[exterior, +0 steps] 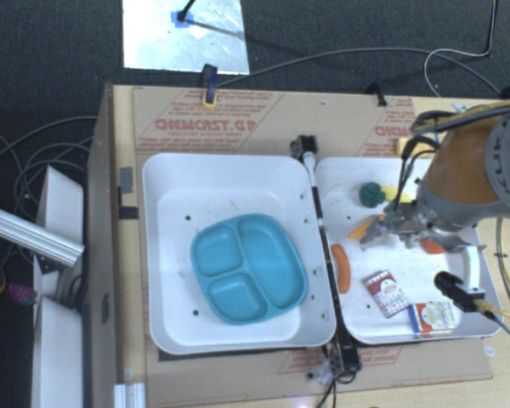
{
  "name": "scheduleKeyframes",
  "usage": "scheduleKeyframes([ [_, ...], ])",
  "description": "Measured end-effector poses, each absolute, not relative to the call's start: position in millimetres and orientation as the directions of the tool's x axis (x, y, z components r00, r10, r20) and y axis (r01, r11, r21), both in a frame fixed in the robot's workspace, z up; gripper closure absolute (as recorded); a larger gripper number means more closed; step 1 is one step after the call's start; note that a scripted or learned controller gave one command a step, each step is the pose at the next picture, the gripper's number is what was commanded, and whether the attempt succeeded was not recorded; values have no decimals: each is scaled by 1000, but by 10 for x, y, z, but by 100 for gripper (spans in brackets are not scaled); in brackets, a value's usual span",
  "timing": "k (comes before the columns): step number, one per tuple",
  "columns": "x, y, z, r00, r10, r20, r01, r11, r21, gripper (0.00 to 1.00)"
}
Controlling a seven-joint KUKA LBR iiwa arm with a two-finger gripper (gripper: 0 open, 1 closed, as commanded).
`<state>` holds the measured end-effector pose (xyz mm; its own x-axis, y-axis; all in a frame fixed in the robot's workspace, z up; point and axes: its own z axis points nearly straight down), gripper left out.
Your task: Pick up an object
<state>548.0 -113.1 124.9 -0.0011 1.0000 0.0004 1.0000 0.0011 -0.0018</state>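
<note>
My gripper (382, 230) hangs low in the right bin (357, 330), near its upper middle, at the end of the grey and orange arm (463, 172). Its tip is right beside a small orange carrot-like piece (362, 227). A green lump (371, 195) and a yellow piece (392, 195) lie just beyond it. An orange sausage shape (341, 268) rests along the bin's left wall. A red and white packet (386, 293) and a second small box (433, 316) lie toward the front. A red piece (433, 246) peeks out under the wrist.
The left bin (166, 228) holds a blue three-compartment plate (249, 267). A black divider rail (321, 228) runs between the bins. Cables (459, 58) trail over the cardboard behind the right bin.
</note>
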Motion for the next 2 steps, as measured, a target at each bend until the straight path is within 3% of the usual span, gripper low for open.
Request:
scheduleKeyframes([
  [1,6282,-1156,852,-3,1000,0,1000,3,2,0],
  [2,6292,-1158,962,-5,1000,0,1000,5,4,100],
])
